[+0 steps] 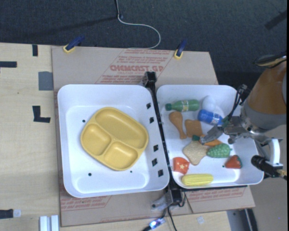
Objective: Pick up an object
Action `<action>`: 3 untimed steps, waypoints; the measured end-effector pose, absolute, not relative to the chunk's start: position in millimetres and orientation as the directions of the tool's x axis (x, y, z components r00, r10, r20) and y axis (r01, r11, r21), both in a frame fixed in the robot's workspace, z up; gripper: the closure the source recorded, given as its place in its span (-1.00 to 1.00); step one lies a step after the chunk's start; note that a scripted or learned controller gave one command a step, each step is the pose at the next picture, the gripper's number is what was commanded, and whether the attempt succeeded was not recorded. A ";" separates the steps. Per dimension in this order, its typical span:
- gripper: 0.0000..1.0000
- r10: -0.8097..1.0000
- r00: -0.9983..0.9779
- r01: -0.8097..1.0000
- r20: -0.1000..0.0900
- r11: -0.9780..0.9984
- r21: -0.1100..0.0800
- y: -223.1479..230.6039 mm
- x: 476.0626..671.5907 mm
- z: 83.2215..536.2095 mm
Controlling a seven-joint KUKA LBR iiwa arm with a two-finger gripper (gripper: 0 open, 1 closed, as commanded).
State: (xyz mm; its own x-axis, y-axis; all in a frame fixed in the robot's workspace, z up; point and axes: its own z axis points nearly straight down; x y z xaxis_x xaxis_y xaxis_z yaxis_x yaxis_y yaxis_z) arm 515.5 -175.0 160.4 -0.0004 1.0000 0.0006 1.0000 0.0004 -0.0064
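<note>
The right bin holds several toy foods. At its back lie a green bottle and a blue and white bottle. A brown drumstick and a tan piece lie in the middle. My gripper reaches in from the right and hangs low over an orange carrot, which it partly hides. Just in front of the carrot are a bread slice and a green vegetable. A red strawberry, a red piece with a star and a yellow corn cob lie along the front.
The left bin bears a yellow divided plate. A black-clipped divider is where the two bins meet. The arm's grey body and orange band rise over the right bin's right rim. A cable runs behind the bins.
</note>
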 end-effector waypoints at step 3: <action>1.00 1.000 -0.001 1.000 0.002 0.001 0.004 -179.8 522.1 97.7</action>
State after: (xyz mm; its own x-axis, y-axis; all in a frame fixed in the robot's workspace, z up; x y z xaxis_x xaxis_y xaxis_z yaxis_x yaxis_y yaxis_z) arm 522.1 -179.8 97.7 -0.0013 1.0000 0.0017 1.0000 0.0013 0.0042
